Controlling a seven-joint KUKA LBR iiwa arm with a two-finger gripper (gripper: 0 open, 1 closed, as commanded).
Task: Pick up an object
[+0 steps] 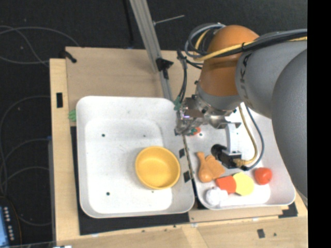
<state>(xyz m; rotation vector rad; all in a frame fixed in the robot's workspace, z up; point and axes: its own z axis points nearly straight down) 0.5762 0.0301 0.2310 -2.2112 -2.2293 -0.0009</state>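
**Gripper at the left rim of the right bin, small objects clustered below it**

A cluster of small objects is seen at the lower end of the shallow white right bin (282, 190). It is made up of an orange pear-shaped toy (207, 168), a red-orange block (225, 183) touching it, a yellow round object (244, 184), a red ball (263, 175) and a white rounded object (213, 196).

The gripper (185, 125) is placed higher in the view, by the bin's left rim and near the toy. Whether it is open or closed cannot be told, and no object is seen held by it.

A yellow plastic bowl (157, 167) is set upright in the shallow white left bin (103, 138), close to its right wall.
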